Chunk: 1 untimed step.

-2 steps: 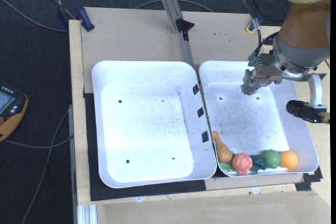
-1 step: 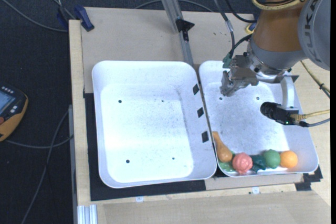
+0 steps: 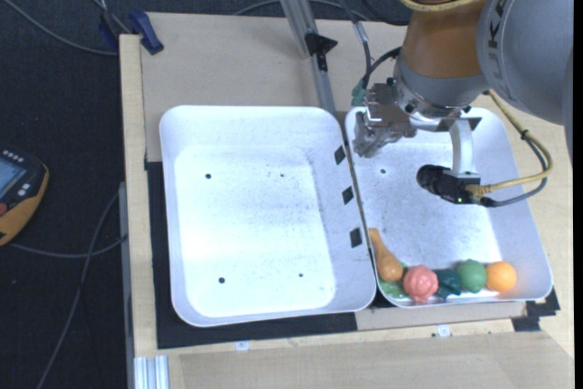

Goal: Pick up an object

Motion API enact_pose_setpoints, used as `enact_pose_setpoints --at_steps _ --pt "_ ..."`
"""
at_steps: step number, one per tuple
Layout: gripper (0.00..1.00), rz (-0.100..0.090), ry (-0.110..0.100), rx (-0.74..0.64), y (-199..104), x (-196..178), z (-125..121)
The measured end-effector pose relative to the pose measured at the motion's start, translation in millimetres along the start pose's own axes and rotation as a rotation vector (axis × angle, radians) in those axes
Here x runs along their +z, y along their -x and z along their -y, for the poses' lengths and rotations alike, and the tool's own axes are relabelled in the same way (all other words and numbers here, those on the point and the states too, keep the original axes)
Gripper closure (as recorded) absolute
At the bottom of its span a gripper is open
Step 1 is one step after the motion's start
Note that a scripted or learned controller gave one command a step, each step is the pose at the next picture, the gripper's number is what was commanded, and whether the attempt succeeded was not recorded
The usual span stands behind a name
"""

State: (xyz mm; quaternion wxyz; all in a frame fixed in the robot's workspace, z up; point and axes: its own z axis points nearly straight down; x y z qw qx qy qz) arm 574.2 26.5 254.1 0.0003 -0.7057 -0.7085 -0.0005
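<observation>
Your two-finger metal gripper (image 3: 372, 138) hangs over the far left corner of the right-hand shallow white bin (image 3: 519, 223), close to the wall it shares with the left-hand white bin (image 3: 250, 214). Whether the gripper is parted or closed cannot be told from this slant, and nothing shows in its grasp.

You are at the approach step, as I judge it: no object is lifted yet.

The candidates all lie well apart from the tool, along the right bin's near wall:
- an orange carrot-shaped toy (image 3: 384, 256), leaning toward the shared wall;
- a pink knobbly ball (image 3: 420, 282);
- a green rounded toy (image 3: 471, 274);
- an orange ball (image 3: 501, 276).

A small blue piece seems to sit between the pink and green ones, too small to name.

The next move calls for travel toward that near wall, then a descent on one piece. Expect trouble: they touch one another and press against the rim. The orange ball, at the row's end, looks the freest. A black camera unit (image 3: 448, 182) with its yellow cable (image 3: 519, 182) hangs beside the wrist.
</observation>
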Motion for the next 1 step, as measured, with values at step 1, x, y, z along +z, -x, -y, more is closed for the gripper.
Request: enact_pose_setpoints --at_steps 1 --pt "1.0 0.0 0.0 -0.001 -53.6 0.7 -6.7"
